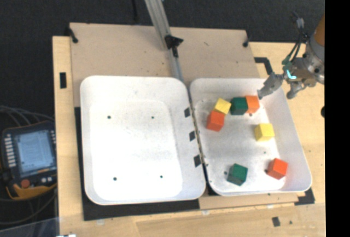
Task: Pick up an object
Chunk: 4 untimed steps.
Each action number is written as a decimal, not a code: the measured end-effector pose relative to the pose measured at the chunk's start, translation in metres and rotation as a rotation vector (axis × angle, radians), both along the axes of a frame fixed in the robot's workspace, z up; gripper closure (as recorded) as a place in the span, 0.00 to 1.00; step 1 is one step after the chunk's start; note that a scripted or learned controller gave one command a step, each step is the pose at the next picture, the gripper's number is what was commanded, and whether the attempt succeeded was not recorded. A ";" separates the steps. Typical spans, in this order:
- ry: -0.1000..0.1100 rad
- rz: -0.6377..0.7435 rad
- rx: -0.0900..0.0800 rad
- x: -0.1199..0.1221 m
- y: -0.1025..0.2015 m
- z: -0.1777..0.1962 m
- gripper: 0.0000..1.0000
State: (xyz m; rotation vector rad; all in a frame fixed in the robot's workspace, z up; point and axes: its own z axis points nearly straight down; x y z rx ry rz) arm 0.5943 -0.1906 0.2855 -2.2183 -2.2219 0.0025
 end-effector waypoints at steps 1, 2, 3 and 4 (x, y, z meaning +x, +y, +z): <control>-0.004 0.002 -0.002 0.001 0.000 0.002 0.00; 0.000 -0.001 -0.002 0.007 0.000 -0.041 0.00; 0.001 -0.003 -0.002 -0.001 0.003 -0.088 0.00; 0.001 -0.004 -0.002 0.003 -0.007 -0.139 0.00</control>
